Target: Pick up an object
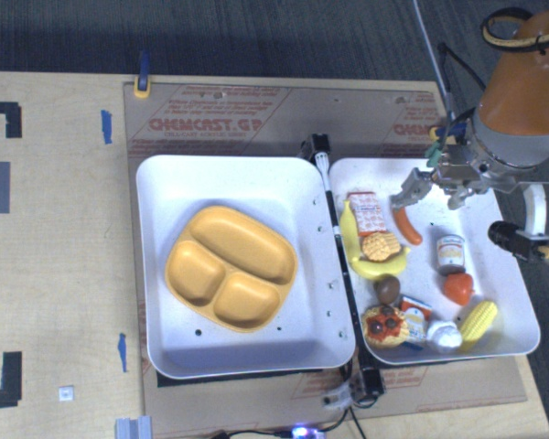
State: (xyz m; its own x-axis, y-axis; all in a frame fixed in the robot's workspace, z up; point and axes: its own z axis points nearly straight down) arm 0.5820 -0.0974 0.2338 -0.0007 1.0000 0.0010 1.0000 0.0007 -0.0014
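Overhead, gripper point(436, 188) spread open, clutching nothing, hovering over right bin point(522, 286) just above hot dog point(407, 227); yellow divided tray point(231, 265) resting in left bin point(165, 190).

Readable text: red print "CHEMCAST GP" on the brown protective sheet point(221, 119) at 12 o'clock of the left bin point(156, 245), repeating partly near the right corner. Labels on the small can point(450, 251) and packet point(367, 214) too small to read.

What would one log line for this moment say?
tool: above right bin, open, holding nothing | hot dog: just below | yellow tray: left bin
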